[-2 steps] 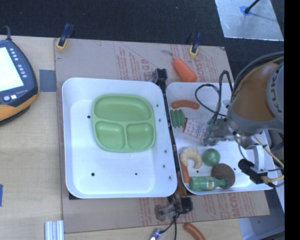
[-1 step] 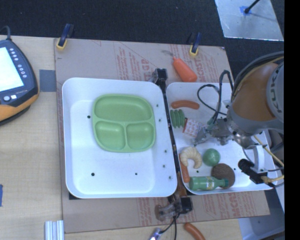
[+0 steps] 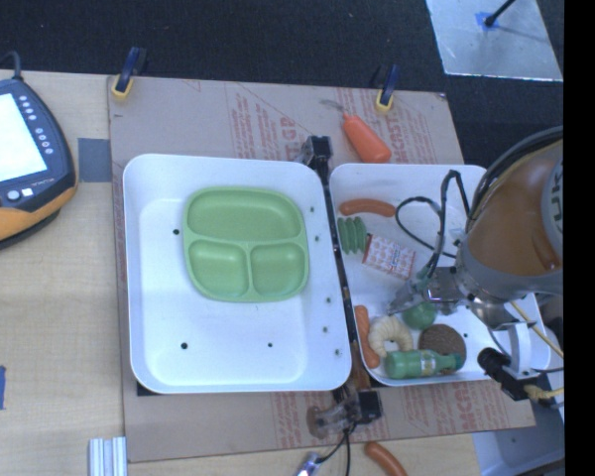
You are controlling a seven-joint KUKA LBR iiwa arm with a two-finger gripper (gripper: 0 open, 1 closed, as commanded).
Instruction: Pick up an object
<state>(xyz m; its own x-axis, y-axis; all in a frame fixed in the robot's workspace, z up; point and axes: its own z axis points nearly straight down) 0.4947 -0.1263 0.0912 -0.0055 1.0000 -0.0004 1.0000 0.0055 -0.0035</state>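
end effector [image 3: 414, 302]: grip state cannot be told | beside: green toy [image 3: 419, 316], brown disc [image 3: 442, 341], green bottle [image 3: 422, 364] | cable [image 3: 423, 228] overhead

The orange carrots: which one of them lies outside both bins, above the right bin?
The carrot on the cardboard just beyond the right bin's top edge; another carrot lies inside that bin.

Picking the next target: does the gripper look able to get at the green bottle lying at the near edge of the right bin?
Probably yes. The green bottle lies uncovered, just below the gripper. The brown disc and the bin wall crowd it, so finger room looks tight.
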